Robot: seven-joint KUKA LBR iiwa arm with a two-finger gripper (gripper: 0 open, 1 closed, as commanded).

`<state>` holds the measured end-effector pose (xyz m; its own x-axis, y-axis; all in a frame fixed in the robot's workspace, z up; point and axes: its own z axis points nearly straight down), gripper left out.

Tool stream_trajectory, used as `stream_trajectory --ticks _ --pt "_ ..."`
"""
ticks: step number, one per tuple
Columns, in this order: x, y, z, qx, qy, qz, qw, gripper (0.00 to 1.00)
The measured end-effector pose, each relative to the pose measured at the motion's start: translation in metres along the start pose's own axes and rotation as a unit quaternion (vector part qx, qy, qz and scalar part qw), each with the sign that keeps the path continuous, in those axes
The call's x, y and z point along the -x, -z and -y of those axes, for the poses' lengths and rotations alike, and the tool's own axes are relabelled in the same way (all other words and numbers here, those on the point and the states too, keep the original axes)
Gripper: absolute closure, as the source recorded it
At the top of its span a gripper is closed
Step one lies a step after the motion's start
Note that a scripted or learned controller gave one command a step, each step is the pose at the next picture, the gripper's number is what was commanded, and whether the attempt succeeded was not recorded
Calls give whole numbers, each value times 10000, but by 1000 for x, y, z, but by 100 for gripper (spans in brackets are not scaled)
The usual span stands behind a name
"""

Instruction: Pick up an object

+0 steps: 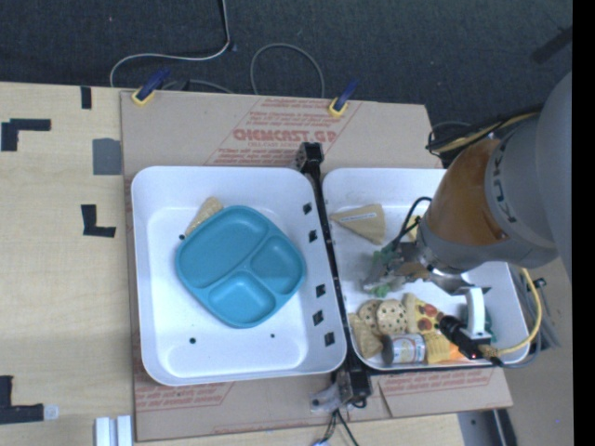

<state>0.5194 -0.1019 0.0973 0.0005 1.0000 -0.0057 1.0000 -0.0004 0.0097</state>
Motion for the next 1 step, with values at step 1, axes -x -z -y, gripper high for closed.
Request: stream_trajectory --ticks 1 --pt "-55 92 -54 3 46 -32 10000 100"
